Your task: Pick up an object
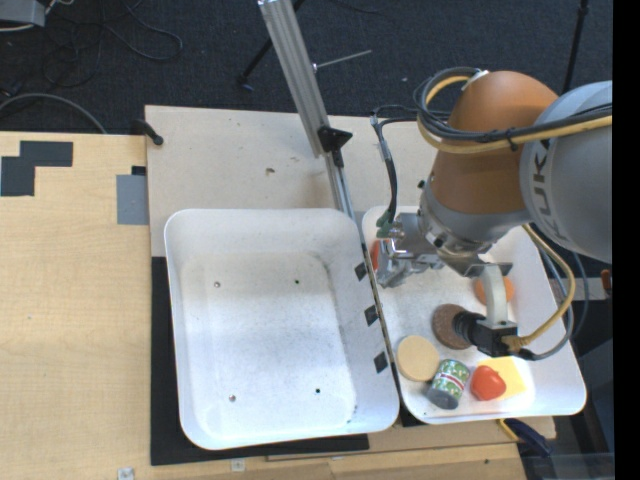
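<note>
We note the left bin (260, 328) nearest the lens, left of the hand (400, 258). The hand sits low in the right bin (555, 393), at its left wall; we cannot tell how it is set. Below and right of it lie a tan disc (418, 356), green can (448, 382), brown disc (450, 326) and red piece (488, 382).
</note>
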Controlling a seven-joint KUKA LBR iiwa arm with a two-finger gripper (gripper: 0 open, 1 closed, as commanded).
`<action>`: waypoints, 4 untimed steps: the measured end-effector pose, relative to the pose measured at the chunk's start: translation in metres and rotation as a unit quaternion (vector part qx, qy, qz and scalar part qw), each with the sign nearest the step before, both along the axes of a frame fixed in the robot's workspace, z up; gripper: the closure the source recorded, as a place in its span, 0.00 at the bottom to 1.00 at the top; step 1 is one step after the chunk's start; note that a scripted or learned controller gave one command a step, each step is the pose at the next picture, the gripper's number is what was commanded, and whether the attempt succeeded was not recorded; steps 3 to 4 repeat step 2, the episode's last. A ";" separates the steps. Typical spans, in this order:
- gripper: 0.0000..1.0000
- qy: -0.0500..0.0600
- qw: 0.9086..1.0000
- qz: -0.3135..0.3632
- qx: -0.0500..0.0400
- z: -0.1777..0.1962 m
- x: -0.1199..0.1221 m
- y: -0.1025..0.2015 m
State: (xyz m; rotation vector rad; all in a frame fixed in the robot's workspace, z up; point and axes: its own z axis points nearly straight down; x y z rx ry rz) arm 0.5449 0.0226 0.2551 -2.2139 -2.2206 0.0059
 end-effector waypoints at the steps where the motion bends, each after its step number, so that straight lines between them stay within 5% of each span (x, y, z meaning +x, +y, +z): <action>1: 1.00 0.000 1.000 0.001 0.000 -0.009 -0.022 0.054; 2: 0.00 -0.001 1.000 -0.003 -0.001 -0.009 -0.020 0.050; 4: 0.00 -0.001 1.000 -0.003 -0.001 -0.009 -0.020 0.050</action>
